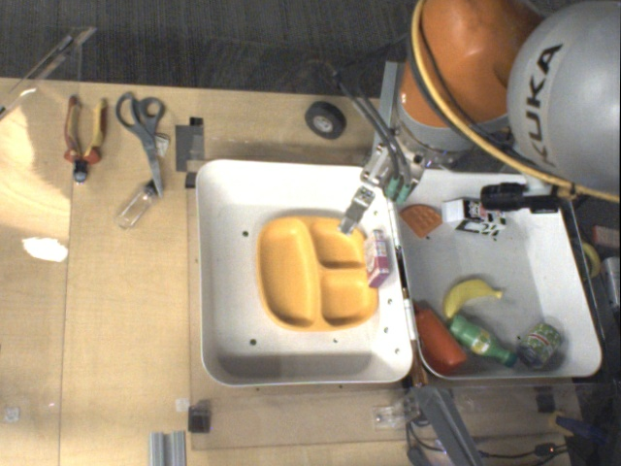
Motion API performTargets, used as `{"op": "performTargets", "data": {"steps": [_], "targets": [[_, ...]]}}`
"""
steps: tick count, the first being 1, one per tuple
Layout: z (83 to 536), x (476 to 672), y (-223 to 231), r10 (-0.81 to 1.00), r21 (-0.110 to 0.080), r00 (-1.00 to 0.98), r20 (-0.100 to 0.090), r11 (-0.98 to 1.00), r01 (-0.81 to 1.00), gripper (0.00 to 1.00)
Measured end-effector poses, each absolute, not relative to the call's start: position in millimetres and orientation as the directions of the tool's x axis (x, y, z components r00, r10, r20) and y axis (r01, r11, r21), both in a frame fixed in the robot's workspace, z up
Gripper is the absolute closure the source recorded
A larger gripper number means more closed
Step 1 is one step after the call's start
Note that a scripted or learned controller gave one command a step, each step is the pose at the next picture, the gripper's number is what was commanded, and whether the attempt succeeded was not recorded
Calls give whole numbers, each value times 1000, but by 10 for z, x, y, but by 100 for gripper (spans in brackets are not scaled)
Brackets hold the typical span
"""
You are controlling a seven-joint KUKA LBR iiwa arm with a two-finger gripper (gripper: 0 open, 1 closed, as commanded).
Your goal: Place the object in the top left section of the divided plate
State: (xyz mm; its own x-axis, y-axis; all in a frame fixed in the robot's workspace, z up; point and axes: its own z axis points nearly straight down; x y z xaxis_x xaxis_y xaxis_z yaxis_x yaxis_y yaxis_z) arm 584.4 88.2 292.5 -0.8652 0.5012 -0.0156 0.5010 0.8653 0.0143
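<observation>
Hovering over the yellow divided plate (315,275) in the left bin (228,289), the claw (351,217) has narrow fingers holding nothing. 1 small pink-and-white packet (378,257) lies at the plate's right edge.

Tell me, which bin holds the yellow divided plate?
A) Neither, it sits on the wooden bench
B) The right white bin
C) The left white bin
C: the yellow divided plate lies in the middle of the left white bin, while the right white bin holds a yellow banana and a green bottle.
</observation>
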Motion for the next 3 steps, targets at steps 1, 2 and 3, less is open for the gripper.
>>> {"op": "performTargets", "data": {"steps": [1,2,3], "targets": [[3047,5867,893,499,21,-866,-23,867,498,100],[3013,5865,613,168,3,-986,-10,986,168,100],[3014,5865,614,168,4,-986,-10,986,168,0]]}}
